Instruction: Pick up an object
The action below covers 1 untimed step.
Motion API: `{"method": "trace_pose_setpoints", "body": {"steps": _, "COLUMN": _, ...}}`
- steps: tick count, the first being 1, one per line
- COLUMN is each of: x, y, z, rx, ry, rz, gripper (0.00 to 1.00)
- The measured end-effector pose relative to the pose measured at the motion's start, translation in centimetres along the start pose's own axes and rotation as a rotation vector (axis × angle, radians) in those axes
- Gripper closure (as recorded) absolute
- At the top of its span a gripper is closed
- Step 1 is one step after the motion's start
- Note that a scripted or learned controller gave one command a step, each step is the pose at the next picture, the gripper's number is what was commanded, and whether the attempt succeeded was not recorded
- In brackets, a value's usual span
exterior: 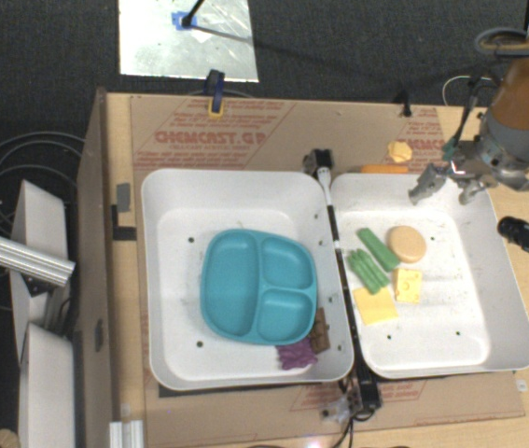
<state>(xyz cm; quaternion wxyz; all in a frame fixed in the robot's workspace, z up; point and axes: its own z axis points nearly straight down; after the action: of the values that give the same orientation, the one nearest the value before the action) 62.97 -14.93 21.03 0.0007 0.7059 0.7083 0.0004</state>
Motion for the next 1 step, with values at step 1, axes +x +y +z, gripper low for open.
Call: {"method": "trace_pose_setpoints", "body": {"steps": 1, "x": 1.75, "y": -7.14, "z": 12.60, "rx": 0.017, "ry": 0.005, "rz": 0.003, "gripper": 0.00}}
